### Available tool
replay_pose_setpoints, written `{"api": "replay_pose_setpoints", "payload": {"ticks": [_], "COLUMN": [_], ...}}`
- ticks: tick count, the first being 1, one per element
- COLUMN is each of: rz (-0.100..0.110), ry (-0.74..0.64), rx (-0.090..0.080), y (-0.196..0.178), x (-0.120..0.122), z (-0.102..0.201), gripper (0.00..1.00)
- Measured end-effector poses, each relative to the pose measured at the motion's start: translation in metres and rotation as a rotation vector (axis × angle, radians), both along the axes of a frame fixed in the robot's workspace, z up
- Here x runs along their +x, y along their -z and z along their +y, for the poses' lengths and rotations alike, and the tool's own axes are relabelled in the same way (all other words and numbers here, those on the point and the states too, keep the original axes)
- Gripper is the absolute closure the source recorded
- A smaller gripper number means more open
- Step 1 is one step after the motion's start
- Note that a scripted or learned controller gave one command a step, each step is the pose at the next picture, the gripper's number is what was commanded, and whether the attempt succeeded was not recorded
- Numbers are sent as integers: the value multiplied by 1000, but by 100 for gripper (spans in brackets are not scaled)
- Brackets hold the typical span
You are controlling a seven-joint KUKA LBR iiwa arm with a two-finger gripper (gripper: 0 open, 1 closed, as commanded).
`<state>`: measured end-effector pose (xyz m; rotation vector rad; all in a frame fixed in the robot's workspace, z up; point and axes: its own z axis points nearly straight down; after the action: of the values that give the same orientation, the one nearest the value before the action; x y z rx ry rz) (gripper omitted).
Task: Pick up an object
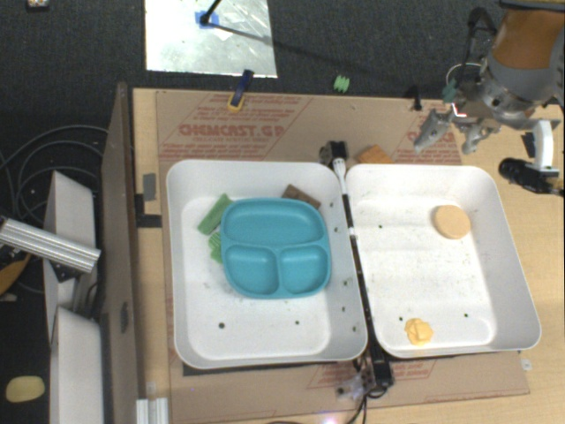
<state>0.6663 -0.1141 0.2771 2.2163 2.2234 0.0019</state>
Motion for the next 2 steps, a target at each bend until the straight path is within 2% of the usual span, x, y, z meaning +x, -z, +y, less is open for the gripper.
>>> {"api": "replay_pose_setpoints", "payload": {"ticks": [1, 2], "rz": [5, 6], "ry": [5, 6], "rx": [-1, 0], "y": [77, 123], "x": [1, -41], "z": [-47, -82], "gripper": [0, 0]}}
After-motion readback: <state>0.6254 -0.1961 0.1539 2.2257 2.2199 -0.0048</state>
